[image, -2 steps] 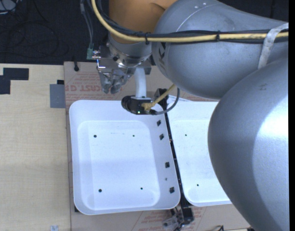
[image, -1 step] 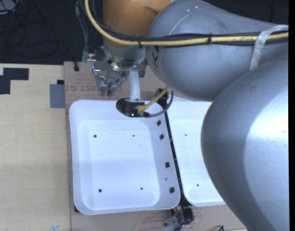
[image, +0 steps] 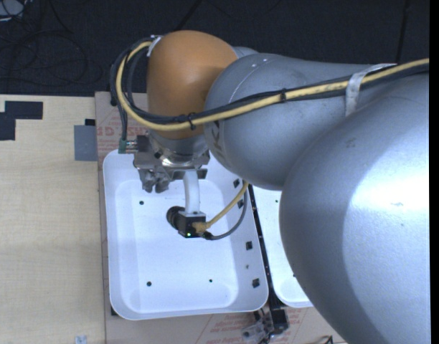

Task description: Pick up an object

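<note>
Where the object lies: I cannot tell; a few dark specks (image: pixel 148 285) dot the left bin (image: pixel 109 221), near its front edge and right wall, too small to name
Right bin (image: pixel 290 292): mostly covered by the arm (image: pixel 327 156), so anything in it is hidden
Handling: judged from the specks alone, anything that small would be light and stiff, easy to miss; best taken across its narrow middle
Pincer (image: pixel 156 180): hangs over the far edge of the left bin, toward its far left corner; released or clenched, I cannot tell; I see nothing touching it
</note>
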Available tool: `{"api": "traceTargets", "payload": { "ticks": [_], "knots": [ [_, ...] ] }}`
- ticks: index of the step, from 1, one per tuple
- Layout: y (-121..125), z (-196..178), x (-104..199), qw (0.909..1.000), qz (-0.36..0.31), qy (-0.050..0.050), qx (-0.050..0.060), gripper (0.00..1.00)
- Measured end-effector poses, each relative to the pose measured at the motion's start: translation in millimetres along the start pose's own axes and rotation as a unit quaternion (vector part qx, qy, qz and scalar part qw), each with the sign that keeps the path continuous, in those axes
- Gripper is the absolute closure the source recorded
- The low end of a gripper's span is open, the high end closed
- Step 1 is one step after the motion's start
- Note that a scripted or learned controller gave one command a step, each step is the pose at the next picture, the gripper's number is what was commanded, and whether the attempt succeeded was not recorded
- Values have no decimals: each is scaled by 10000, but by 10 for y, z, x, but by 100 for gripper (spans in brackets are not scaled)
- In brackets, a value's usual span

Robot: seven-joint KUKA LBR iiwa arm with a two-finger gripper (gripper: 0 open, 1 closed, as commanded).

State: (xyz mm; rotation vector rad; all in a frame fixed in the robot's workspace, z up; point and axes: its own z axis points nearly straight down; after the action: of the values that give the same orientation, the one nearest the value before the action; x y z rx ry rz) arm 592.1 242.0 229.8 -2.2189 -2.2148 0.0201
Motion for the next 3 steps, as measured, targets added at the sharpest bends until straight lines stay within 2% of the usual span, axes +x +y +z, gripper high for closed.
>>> {"api": "traceTargets", "payload": {
  "ticks": [1, 2, 3],
  "knots": [
    [267, -583, 21, 10000, -28, 25, -81, 100],
    [125, -282, 3, 10000, -1, 9, -35, 100],
    [385, -612, 21, 10000, -32, 21, -69, 100]
  ]
}}
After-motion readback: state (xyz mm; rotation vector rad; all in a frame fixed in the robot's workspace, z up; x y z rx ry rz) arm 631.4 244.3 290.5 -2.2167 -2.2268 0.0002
